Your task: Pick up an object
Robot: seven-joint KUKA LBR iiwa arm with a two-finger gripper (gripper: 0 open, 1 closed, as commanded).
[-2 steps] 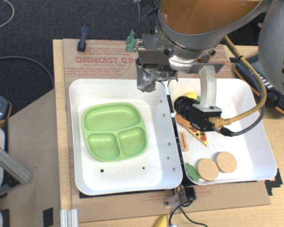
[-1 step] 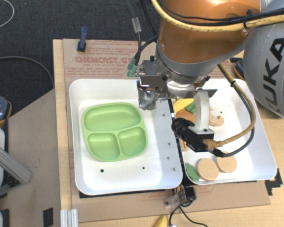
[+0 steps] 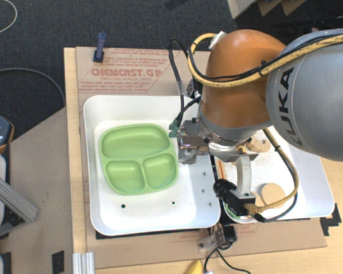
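Observation:
A light green divided plate (image 3: 138, 157) with three compartments lies in the left white bin (image 3: 154, 213), toward its left side. My gripper (image 3: 187, 147) hangs low at the right edge of that bin, just right of the plate's rim, under the orange wrist band (image 3: 240, 79). In the right bin (image 3: 308, 201) lies a tan round object (image 3: 271, 193). A smaller tan piece (image 3: 255, 146) peeks out from under the arm. The arm's bulk hides much of the right bin.
A brown sheet printed with red lettering (image 3: 126, 73) lies behind the bins, with a blue clip (image 3: 99, 47) at its far left corner. A round green-rimmed item (image 3: 238, 212) sits at the right bin's front left. Cables (image 3: 274, 170) loop off the wrist.

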